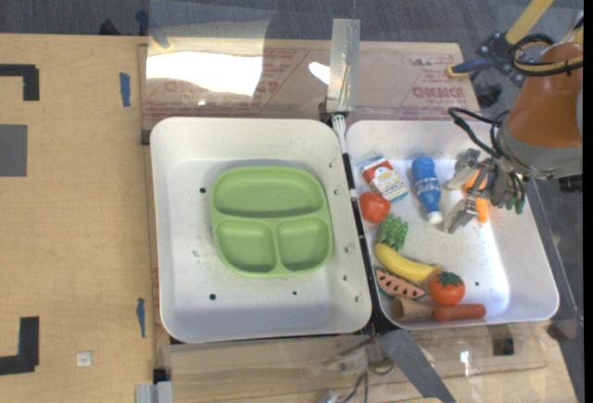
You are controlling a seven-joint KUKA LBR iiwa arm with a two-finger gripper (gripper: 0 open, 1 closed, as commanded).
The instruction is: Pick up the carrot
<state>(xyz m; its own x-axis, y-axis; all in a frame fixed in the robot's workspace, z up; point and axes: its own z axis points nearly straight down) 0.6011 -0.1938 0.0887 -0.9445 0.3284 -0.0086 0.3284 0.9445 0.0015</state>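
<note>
The carrot (480, 195), a small orange piece with a dark green top, is at the right side of the right bin (528, 295). It sits between the two grey fingers of my gripper (471, 194), which is shut on it. The arm's orange band (548, 109) rises just above and to the right. The carrot looks slightly above the bin floor, and the fingers partly cover it.
Left of the gripper lie a blue bottle (426, 188), a red-and-white carton (383, 179), a red tomato (373, 207) and a green vegetable (394, 232). A banana (403, 262), watermelon slice (400, 285) and red sausage (459, 311) lie along the front. The left bin (176, 207) holds a green divided plate (271, 218).
</note>
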